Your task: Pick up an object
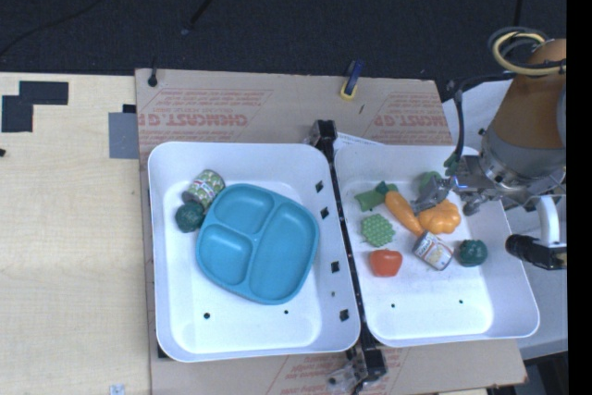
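Note:
My gripper (pixel 445 191) hangs low over the right bin (pixel 462 319), near its back right part, just above an orange pepper (pixel 441 218). An orange carrot (pixel 401 210) lies slanted to the pepper's left. A small tin can (pixel 432 251) lies on its side in front of the pepper, with a dark green broccoli piece (pixel 472 252) to its right. A red tomato (pixel 386 263), a light green waffle-patterned piece (pixel 377 229) and a green leafy piece (pixel 370 197) lie further left. Nothing is seen lifted.
The left bin (pixel 185 310) holds a blue divided plate (pixel 257 241), a small can (pixel 205 187) and a dark green ball (pixel 191 216) at its back left. A black clamp strip (pixel 338 236) runs between the bins. The grey arm (pixel 527 134) stands over the right bin's right edge.

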### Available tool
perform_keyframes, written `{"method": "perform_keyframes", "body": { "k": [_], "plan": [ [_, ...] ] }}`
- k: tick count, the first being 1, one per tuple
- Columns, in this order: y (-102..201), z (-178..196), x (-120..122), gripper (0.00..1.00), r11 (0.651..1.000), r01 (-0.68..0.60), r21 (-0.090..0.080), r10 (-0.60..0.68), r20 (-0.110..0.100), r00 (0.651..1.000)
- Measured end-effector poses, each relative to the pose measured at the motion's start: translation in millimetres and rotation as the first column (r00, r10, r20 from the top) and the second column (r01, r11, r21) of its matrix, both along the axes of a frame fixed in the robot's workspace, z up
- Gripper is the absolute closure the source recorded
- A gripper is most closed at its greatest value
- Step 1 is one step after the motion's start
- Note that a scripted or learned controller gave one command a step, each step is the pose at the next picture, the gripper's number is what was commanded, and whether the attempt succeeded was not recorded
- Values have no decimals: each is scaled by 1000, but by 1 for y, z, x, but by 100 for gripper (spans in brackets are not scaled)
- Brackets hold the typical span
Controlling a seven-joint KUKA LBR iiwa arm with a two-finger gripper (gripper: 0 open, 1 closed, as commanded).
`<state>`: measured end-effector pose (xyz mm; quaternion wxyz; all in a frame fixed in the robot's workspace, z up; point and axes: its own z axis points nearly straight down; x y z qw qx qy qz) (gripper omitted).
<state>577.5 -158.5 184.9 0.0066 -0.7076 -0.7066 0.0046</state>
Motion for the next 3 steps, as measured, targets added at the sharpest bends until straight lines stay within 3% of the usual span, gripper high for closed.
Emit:
{"method": "perform_keyframes", "body": {
  "k": [1, 3],
  "plan": [
    [0, 8, 3, 0, 1000, -2, -3, 2, 15, 1000],
    [4, -100, -2, 0, 1000, -2, -1, 2, 10, 1000]
  ]
}}
